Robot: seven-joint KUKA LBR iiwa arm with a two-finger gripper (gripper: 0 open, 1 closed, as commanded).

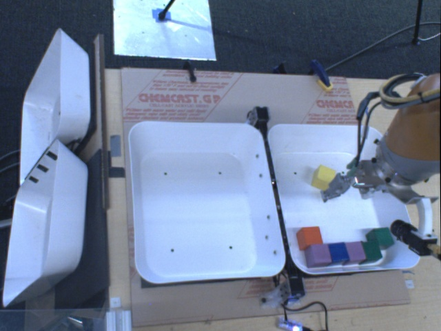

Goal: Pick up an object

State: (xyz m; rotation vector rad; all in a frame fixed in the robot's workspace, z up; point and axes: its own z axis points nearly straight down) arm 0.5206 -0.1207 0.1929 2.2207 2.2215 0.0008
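A yellow block lies in the middle of the right bin. My gripper hangs low just to the right of it, right up against its lower right corner; whether they touch I cannot tell. Along the bin's front wall sit an orange block, a purple block, a blue block, a pale purple block and a green block. The grey arm with its orange band reaches in from the right.
The left bin stands beside the right one, with a black divider between them. Two spare white bins lean at the far left. Cables loop above the wrist.
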